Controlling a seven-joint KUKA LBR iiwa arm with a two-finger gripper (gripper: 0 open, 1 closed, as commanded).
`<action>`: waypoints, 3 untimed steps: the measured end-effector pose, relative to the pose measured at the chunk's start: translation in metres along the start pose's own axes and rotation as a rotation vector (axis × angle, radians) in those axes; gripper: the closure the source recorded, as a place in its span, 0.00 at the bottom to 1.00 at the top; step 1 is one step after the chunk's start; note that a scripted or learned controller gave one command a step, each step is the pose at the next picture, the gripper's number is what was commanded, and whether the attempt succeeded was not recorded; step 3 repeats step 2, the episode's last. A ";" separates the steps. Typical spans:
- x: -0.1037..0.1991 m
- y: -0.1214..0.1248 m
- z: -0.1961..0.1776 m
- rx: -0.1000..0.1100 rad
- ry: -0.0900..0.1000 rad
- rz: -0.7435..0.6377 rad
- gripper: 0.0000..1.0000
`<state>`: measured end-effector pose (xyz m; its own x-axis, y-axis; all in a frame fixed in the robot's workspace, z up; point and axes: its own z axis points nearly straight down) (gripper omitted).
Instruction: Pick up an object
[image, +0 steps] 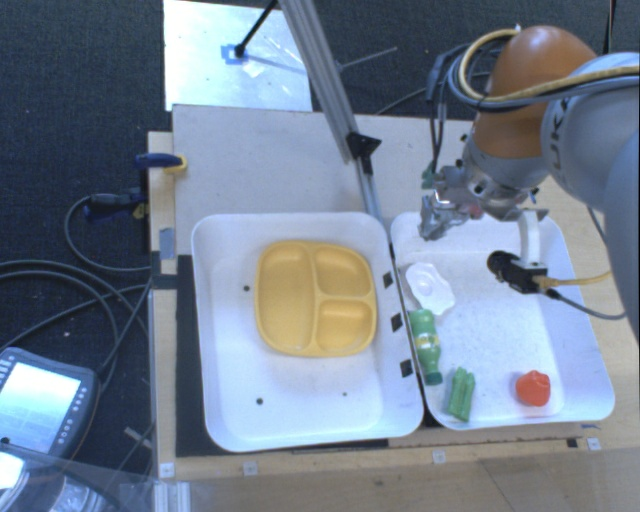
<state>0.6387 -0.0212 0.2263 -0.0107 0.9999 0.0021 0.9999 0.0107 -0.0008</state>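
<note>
My gripper (437, 222) hangs over the far left corner of the right bin (577, 300), above and a little behind a crumpled white object (429, 285). Nothing shows between the fingers. In the same bin, a green bottle (426, 344) lies along the left wall, a small green block (460, 393) rests near the front, and an orange-red object (533, 388) sits at the front right. The left bin (220, 330) holds a yellow divided plate (315, 298).
A grey slanted pole (330, 85) crosses the bench behind the bins. A black sensor with a yellow cable (515, 272) hangs off the arm over the right bin. Cables and a pendant lie on the floor at left.
</note>
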 end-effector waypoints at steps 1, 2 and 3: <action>0.059 -0.008 -0.011 -0.002 0.001 -0.002 1.00; 0.104 -0.012 -0.002 0.000 0.000 0.000 1.00; 0.104 -0.012 -0.002 0.000 0.000 0.000 1.00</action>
